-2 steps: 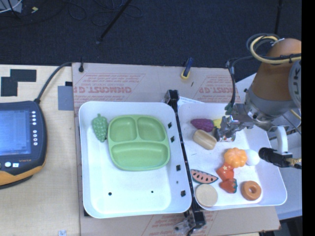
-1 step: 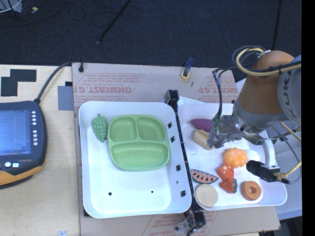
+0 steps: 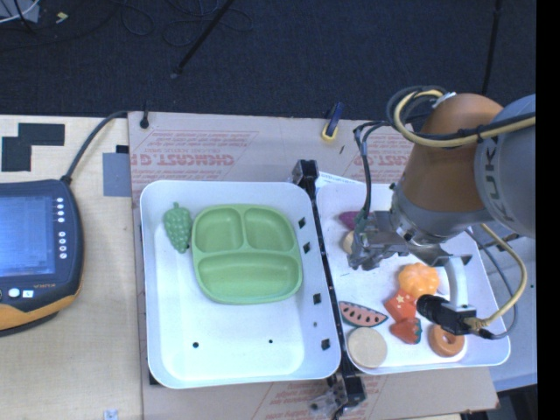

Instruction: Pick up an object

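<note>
Bright, even light from above; soft focus throughout

We see the two white bins (image 3: 229,357) lit brightly and evenly, their floors close to washed out, with faint glare on the green divided plate (image 3: 246,254) and a broad sheen on the arm's orange band (image 3: 455,160). Shadows are short and soft: a thin dark line under the plate's lower rim and a grey patch beneath the arm. The dark floor (image 3: 262,42) beyond the bench (image 3: 105,322) falls nearly to black, cables barely readable. The whole picture is slightly soft and grainy, and the printed lettering on the cardboard (image 3: 188,157) blurs.
</note>
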